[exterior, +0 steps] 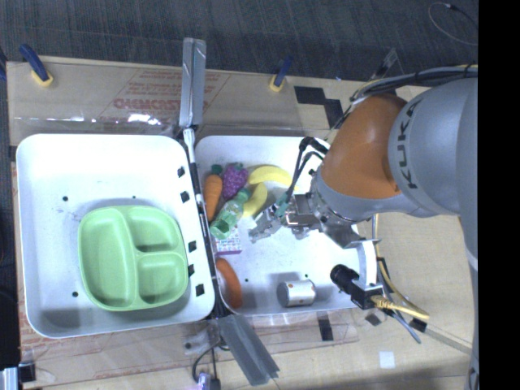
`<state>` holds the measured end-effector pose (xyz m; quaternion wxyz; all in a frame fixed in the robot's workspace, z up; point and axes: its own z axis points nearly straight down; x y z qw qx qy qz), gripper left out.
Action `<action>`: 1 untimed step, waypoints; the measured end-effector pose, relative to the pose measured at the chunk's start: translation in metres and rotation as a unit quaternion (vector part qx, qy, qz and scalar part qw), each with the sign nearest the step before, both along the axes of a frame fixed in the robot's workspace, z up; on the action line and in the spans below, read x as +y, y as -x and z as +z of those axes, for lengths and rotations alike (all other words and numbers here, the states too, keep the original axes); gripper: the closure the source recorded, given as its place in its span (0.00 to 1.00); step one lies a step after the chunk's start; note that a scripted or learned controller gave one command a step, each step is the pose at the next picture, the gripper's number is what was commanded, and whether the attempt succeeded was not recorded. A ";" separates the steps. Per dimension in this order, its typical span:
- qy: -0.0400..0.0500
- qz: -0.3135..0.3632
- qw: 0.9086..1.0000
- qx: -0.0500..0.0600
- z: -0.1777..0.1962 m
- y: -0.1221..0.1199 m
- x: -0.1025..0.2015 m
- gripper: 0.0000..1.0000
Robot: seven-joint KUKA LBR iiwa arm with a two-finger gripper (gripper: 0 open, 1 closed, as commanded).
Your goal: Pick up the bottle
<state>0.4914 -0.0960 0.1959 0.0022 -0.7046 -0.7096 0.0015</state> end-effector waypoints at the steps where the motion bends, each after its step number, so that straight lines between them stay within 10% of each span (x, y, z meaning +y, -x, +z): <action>1: 0.000 -0.026 1.000 -0.001 -0.091 -0.038 0.000 0.00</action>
